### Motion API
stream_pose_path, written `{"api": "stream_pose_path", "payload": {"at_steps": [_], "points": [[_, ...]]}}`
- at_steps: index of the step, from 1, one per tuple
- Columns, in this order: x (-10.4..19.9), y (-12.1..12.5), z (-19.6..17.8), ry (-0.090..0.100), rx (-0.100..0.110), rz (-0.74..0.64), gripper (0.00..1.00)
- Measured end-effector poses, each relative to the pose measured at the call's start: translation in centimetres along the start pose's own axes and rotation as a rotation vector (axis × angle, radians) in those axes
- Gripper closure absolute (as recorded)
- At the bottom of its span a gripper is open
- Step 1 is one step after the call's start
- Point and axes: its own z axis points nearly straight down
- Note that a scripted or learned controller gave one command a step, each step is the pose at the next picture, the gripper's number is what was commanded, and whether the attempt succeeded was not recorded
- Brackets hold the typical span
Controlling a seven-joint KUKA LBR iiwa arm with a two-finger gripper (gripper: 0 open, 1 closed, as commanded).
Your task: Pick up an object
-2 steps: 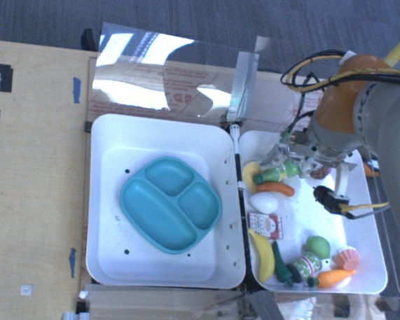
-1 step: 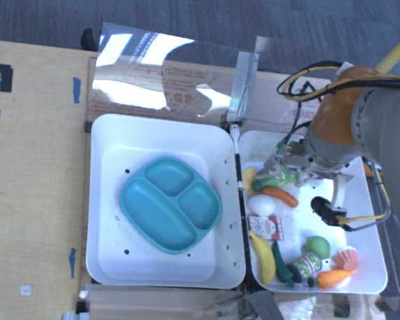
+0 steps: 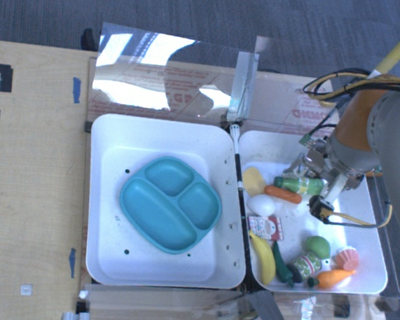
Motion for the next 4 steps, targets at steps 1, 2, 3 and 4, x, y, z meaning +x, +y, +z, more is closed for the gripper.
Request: {"api": "stream_pose_path", "payload": {"at_steps": [1, 2, 3, 4], "points": [[-4.6, -1.6, -6.5, 0.001, 0.003, -0.298, 0.0], [2.2, -4.1, -0.6, 0.002, 0.005, -0.442, 0.0], [2.1, -4.0, -1.6, 0.002, 0.002, -0.439, 1.0], [4.9, -10.6, -14.6, 0.008, -0.011, -0.505, 1.0]]}}
